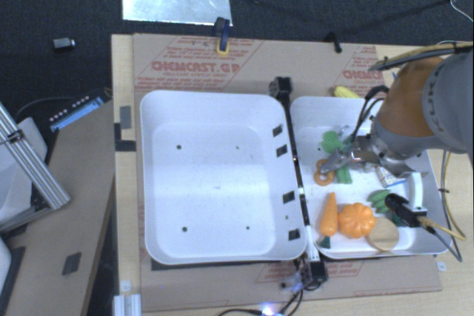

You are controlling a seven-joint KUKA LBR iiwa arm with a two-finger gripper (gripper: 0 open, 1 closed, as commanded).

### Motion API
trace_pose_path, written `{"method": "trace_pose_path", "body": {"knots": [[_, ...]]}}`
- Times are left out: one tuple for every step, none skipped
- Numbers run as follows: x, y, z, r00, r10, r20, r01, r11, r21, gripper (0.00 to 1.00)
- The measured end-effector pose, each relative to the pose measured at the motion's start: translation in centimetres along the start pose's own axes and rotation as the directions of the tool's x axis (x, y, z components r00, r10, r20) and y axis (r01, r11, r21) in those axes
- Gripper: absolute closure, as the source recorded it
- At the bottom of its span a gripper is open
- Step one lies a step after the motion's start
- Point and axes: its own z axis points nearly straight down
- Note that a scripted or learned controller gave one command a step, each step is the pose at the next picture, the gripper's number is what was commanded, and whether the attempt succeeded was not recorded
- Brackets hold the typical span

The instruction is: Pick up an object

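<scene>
Two white bins; the right one holds one pumpkin, one carrot, one ring. The claw hangs above; its state is unclear.

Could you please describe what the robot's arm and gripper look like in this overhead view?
The arm is a thick, rounded grey body with a broad orange band above the wrist. Dark cables loop beside the band towards the wrist. The gripper at its tip is a small grey metal assembly, its details too small to make out, above the right-hand shallow white bin.
</scene>
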Motion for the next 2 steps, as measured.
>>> {"method": "trace_pose_path", "body": {"knots": [[0.2,0.1,-1.3,1.0,0.0,-0.002,0.0,1.0,-0.007,1.0],[3.4,4.3,-2.9,1.0,-0.003,0.001,0.003,1.0,0.0,1.0]]}}
